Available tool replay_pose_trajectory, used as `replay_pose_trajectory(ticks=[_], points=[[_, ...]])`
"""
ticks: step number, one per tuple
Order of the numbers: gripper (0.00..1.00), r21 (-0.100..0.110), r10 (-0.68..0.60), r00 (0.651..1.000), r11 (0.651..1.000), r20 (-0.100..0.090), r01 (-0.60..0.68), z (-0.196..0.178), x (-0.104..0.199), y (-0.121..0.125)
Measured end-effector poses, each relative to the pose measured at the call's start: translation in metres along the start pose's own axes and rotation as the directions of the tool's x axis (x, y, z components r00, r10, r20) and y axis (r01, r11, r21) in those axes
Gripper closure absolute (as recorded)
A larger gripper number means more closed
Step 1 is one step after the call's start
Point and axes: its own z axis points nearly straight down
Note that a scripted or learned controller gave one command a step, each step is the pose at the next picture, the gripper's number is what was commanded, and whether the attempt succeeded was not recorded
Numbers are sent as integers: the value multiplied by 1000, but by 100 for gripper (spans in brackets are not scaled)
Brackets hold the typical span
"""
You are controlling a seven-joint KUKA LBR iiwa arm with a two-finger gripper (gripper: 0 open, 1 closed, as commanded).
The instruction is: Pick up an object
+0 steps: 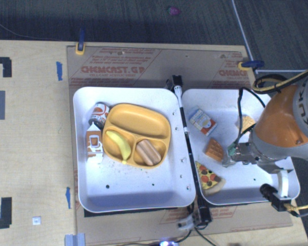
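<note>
Nothing is picked up yet, we judge. Our tool (230, 155) hangs low in the right bin (267, 191), just beside the orange cracker (214, 149) near its left wall; its opening we cannot tell.

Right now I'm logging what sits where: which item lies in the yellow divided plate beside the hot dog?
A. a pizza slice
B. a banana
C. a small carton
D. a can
B: the banana lies in the lower left compartment of the yellow divided plate, next to the hot dog.
</note>
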Motion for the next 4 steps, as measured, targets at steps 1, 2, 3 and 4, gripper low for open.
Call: replay_pose_trajectory(ticks=[1, 2, 3, 4], points=[[0, 1, 0, 1000, 1000, 0, 0, 0, 0, 0], [100, -3, 0, 1000, 1000, 1, 0, -10, 0, 1], [0, -2, 0, 1000, 1000, 1, 0, -10, 0, 1], [0, 19, -2, 1000, 1000, -13, 2, 11, 4, -5]])
